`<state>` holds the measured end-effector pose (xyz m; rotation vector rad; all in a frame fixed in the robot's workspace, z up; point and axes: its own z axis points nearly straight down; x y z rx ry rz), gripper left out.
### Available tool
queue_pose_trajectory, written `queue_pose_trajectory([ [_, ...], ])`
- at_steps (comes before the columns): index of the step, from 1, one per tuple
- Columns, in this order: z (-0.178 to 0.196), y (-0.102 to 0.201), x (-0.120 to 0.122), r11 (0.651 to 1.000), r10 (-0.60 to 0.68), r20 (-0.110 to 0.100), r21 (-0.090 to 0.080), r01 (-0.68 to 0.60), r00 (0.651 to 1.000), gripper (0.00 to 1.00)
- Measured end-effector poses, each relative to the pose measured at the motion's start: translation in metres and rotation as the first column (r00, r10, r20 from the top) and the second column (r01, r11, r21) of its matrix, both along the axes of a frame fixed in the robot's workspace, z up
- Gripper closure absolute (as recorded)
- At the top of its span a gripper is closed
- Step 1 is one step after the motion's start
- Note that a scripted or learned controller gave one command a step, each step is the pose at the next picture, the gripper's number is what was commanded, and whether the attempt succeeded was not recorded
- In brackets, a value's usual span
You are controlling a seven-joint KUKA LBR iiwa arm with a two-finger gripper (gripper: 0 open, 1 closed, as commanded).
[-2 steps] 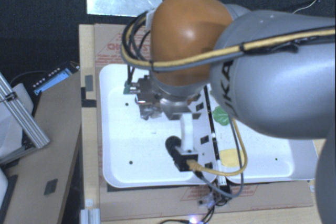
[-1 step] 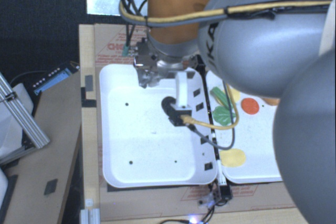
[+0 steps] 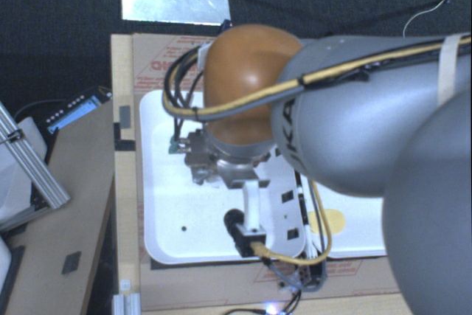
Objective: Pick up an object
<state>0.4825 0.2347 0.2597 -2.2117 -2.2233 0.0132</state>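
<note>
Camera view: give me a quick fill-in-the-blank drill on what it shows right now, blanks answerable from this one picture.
1. The band above the arm's wrist is coloured ____.
2. The flat disc lying in the bin is coloured ____.
3. The arm reaches in from the ____ side of the view.
4. The bin under the wrist is coloured ____.

Missing words: orange; yellow; right; white

Arm [image 3: 354, 114] low (orange band uppermost)
</note>
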Motion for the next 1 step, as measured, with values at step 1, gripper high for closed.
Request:
queue_pose_trajectory([
  [1,0.0891,-0.1159,0.0065,1.000,-0.015,0.022,0.002,0.015,1.000,1.00],
])
